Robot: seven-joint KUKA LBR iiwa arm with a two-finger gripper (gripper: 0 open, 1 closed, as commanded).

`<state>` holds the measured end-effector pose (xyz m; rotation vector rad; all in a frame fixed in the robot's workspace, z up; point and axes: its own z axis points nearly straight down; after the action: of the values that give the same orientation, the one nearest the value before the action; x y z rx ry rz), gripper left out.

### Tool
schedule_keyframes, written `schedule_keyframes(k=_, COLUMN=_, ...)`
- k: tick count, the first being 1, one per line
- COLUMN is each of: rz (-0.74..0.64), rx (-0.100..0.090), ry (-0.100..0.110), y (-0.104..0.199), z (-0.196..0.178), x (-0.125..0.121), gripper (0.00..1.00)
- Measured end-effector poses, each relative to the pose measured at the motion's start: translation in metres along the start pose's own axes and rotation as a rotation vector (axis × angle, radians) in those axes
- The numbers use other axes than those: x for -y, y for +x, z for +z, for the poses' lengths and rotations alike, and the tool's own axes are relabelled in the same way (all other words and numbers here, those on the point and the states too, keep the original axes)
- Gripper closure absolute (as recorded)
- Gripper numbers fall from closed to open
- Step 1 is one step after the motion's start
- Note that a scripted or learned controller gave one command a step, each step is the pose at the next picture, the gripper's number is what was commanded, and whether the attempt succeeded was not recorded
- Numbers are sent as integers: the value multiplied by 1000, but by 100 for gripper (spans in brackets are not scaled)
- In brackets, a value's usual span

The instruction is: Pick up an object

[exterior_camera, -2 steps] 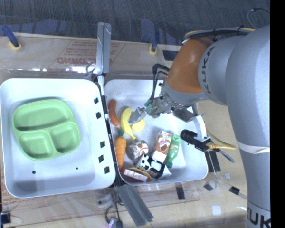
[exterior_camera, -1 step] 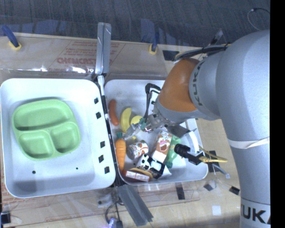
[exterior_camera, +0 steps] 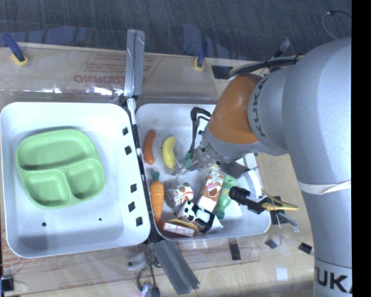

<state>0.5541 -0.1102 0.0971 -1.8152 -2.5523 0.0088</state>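
While the arm hung over the right bin (exterior_camera: 173, 111), the gripper (exterior_camera: 195, 158) sat low, just right of the banana (exterior_camera: 169, 152). Banana stood top-to-bottom, w/ a hot dog (exterior_camera: 149, 146) further left. Couldn't tell the gripper's state or whether it held anything.

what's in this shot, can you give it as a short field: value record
left bin: holds a green divided tray
right bin: cluttered with toy food and small packages
banana: upper middle of the right bin, beside the hot dog
carrot: along the right bin's left wall, below the hot dog
arm: reaches in from the right, over the right bin
gripper: low over the right bin, just right of the banana; fingers' state unclear
held object: none visible
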Motion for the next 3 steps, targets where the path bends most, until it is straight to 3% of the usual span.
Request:
schedule_keyframes(k=1, rz=0, rx=0, ry=0, y=0, z=0, x=0, gripper=0)
schedule_keyframes(k=2, rz=-4, rx=-1, ry=4, y=1, z=-8, x=1, gripper=100)
schedule_keyframes(k=3, rz=-4, rx=-1, ry=4, y=1, z=-8, x=1, gripper=0)
